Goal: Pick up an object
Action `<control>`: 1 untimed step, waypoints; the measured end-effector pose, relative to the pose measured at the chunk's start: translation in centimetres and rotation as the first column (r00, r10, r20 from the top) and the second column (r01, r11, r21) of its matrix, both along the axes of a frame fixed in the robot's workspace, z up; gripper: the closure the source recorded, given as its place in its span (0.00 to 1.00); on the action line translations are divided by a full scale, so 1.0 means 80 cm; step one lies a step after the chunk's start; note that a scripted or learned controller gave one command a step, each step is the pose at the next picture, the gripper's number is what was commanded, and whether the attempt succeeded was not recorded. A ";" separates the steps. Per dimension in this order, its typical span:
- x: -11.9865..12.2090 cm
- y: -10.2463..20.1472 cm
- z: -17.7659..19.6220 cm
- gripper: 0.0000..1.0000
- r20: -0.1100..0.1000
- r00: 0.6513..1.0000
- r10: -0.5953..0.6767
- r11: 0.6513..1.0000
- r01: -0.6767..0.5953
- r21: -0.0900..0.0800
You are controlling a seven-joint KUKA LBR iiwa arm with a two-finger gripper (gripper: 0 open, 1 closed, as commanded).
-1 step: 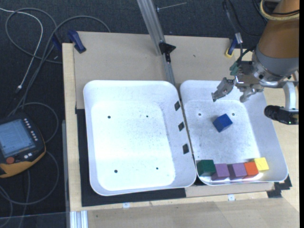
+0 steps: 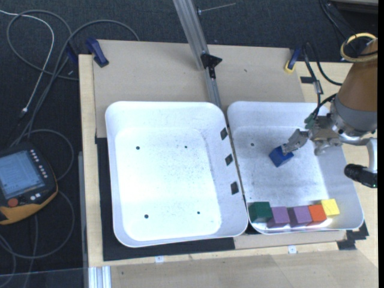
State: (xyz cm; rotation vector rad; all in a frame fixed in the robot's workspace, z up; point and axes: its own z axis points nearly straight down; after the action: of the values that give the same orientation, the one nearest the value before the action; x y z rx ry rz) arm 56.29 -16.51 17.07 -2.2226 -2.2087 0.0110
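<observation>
A blue block point(image 2: 280, 156) lies in the middle of the right bin point(image 2: 258, 119). My gripper point(image 2: 305, 148) hangs over that bin just right of the block, with the grey arm and its orange band behind it at the right. The two fingers stand spread apart and open. The left finger point(image 2: 294, 141) ends right at the block's upper right corner, and the block sits at that tip rather than between the fingers. Whether the tip touches it, I cannot tell. Along the bin's front edge, a green point(image 2: 259, 210), two purple point(image 2: 279, 216), an orange point(image 2: 317, 212) and a yellow block point(image 2: 330, 207) form a row.
The left bin point(image 2: 120, 125) stands beside the right one, with black clips on the wall between them. A metal post point(image 2: 192, 26) rises at the back behind the bins. Cables and a handheld pendant point(image 2: 21, 179) lie on the floor at the left.
</observation>
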 end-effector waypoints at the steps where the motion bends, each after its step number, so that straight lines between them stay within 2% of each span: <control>1: 0.029 0.043 -0.095 0.00 0.002 1.000 0.010 1.000 -0.010 0.004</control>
State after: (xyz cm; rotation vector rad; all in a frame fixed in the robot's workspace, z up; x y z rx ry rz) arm 58.59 -13.04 9.47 -2.2109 -2.2191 0.0046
